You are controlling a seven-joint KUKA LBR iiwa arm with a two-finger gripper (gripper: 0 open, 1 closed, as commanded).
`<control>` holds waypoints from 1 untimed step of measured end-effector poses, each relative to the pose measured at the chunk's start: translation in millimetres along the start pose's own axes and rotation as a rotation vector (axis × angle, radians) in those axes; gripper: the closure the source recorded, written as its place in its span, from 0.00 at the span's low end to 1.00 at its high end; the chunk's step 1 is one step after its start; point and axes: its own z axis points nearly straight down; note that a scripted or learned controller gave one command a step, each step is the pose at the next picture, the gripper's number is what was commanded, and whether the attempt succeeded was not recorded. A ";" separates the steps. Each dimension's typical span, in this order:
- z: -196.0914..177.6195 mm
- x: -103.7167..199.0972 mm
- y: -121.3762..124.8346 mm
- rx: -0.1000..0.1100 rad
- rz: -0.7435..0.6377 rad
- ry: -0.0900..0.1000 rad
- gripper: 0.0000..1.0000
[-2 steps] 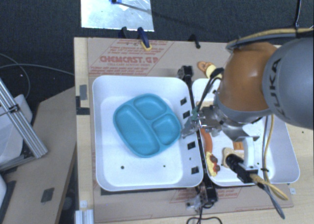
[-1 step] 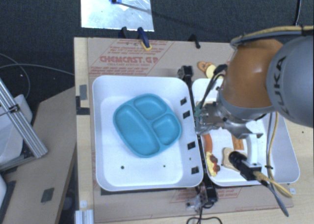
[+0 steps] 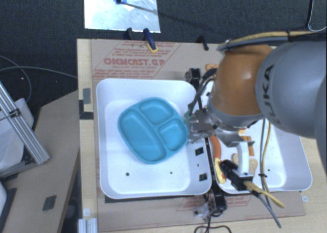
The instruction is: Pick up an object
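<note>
A blue divided plate (image 3: pixel 152 130) lies flat in the middle of the left bin (image 3: pixel 117 176). My gripper (image 3: pixel 195 126) is low at the right rim of that bin, right against the plate's right edge. The grey and orange arm covers it from above, and nothing shows as held in it. In the right bin (image 3: pixel 296 170), just below the wrist, lie an orange-red stick-shaped thing (image 3: pixel 217 147), a small yellow thing (image 3: pixel 221 169) and a pale tan thing (image 3: pixel 246 159), all partly hidden by the arm.
The two bins sit on a cardboard sheet (image 3: pixel 138 58) with red print, held by clips (image 3: pixel 149 40) at the back edge. A shiny sheet (image 3: pixel 121 2) lies on the floor beyond. A metal frame (image 3: pixel 18 130) stands at the left.
</note>
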 end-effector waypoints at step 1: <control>-144.2 68.1 2.1 -0.018 -0.005 0.007 1.00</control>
